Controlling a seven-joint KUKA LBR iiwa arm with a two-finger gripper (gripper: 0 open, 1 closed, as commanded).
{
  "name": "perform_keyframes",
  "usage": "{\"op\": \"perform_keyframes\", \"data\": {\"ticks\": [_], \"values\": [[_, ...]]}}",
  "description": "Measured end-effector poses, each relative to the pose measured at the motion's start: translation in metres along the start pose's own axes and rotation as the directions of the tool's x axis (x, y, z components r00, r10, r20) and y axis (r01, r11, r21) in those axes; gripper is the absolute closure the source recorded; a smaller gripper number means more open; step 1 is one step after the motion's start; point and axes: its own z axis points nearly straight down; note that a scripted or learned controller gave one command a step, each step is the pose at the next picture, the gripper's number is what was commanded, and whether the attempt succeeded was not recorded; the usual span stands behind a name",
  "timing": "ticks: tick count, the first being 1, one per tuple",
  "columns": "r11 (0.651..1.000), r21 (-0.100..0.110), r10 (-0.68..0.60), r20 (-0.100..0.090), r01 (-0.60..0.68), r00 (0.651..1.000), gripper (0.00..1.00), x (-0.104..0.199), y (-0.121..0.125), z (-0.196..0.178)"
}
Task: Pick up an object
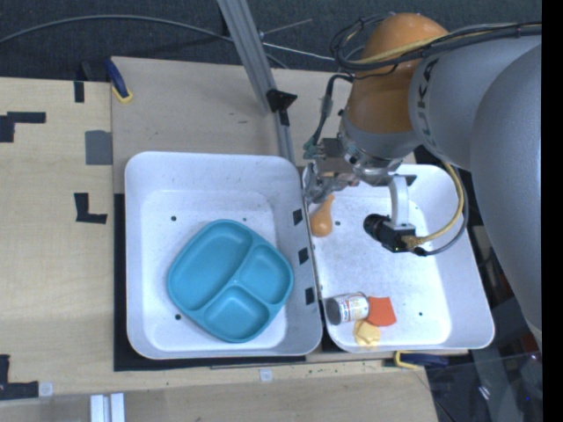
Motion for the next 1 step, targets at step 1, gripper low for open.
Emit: {"op": "perform_keyframes", "data": {"ticks": [1], "values": [[1.0,-0.002,-0.002,-0.001,0.002,1.0,1.0,0.0648,0.0029,-0.0004]]}}
